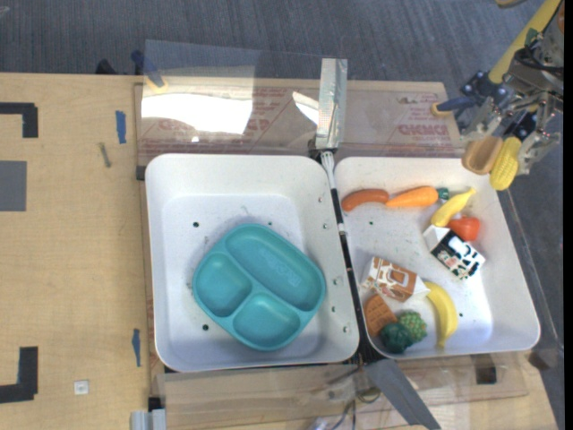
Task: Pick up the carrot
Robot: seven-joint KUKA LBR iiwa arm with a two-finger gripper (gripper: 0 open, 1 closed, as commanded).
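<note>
1. The gripper [510,137] sits at the upper right of the view, above and just outside the back right corner of the right bin [524,307]; its metal and blue parts are a tangle, and I cannot tell how its jaws stand or whether they have hold of anything.
2. Right below the gripper, at the bin's back rim, are a yellow corn cob [504,163] and a tan rounded piece [480,155] side by side – whether they touch the gripper cannot be made out.
3. The carrot [414,197] lies flat on the floor of the right bin near its back wall, orange, with its green tip pointing right; it is apart from the gripper.
4. Just left of the carrot, end to end with it, lies a red-orange sausage [364,199].
5. To the carrot's right a yellow banana [450,209] leans toward a red tomato-like piece [466,227], and below them is a small white carton [457,254] with black print too small to read.
6. Further forward are an orange-and-white patterned packet [391,279], a brown bread-like piece [379,311], a green broccoli [403,330] and a second banana [441,311].
7. The left bin [175,195] holds a teal divided plate [258,284] with three compartments.
8. Behind the bins a clear panel [269,115] carries faint red lettering – not legible
</note>
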